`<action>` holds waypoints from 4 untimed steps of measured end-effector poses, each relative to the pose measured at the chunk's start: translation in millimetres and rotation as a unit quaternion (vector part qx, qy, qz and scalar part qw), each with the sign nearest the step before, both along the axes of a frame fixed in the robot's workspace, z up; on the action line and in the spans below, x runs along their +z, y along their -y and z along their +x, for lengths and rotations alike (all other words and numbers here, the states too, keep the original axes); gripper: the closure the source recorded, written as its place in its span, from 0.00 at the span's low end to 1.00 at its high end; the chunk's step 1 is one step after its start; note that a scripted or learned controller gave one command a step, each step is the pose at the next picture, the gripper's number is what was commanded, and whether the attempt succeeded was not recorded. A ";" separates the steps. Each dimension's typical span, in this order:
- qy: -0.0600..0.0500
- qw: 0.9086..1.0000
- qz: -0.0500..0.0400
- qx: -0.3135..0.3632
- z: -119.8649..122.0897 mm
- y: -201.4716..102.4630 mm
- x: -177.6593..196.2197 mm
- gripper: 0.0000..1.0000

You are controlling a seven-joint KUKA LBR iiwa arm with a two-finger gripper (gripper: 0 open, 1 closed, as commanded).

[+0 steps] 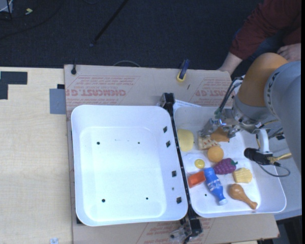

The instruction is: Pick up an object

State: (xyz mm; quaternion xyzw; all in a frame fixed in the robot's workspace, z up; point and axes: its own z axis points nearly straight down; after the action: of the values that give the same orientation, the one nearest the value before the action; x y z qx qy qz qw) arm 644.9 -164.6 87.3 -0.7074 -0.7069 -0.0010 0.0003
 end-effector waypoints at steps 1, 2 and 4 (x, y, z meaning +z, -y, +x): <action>0.005 1.000 0.000 0.002 3.6 -0.8 17.7 1.00; 0.007 1.000 -0.002 -0.001 -56.4 39.9 7.1 1.00; 0.003 1.000 -0.003 0.000 1.3 -50.2 5.0 1.00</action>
State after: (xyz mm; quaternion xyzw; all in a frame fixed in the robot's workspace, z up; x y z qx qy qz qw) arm 646.2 -114.4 92.2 -0.7073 -0.7069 -0.0010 -0.0041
